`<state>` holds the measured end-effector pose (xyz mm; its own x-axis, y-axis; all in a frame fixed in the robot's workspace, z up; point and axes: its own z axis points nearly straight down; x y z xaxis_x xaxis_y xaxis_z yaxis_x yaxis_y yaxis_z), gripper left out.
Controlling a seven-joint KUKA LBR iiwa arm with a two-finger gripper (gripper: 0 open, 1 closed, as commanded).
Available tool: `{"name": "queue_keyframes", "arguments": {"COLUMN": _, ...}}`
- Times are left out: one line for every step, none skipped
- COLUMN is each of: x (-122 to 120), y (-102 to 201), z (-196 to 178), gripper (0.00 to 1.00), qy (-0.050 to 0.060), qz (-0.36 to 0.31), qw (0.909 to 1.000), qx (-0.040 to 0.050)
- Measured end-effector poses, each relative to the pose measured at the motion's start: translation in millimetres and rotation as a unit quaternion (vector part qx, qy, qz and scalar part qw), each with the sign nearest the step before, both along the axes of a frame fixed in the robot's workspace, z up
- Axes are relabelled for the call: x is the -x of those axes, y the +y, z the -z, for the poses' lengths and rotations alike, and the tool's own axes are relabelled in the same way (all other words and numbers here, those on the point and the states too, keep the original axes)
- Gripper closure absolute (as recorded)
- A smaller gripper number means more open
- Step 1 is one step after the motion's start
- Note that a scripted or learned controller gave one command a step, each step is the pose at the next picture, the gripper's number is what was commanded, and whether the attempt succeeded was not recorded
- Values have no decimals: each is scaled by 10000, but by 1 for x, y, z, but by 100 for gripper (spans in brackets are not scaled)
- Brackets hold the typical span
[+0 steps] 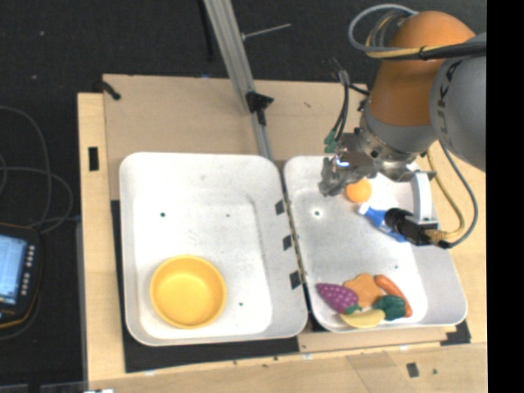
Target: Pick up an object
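pincer [337, 173]: grip unclear, wrist hides it | orange ball [357, 191]: half-hidden | blue object [383, 219]: partly covered

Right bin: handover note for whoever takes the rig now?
Gripper: low over the right bin's far end, beside an orange ball; finger state unclear, nothing visibly held.
Blue object sits just past the ball.
Toy food pile (grapes, carrot, banana, others) in the near corner.
Yellow bowl in the left bin.
Done: no pick visible. Left: grasp and lift one object.
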<state>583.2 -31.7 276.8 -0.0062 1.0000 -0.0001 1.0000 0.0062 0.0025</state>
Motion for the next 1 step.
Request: {"name": "queue_keyframes", "arguments": {"x": -26, "y": 47, "z": -1, "gripper": 100, "qy": -1, "qz": 0, "qw": 10000, "qx": 0}}
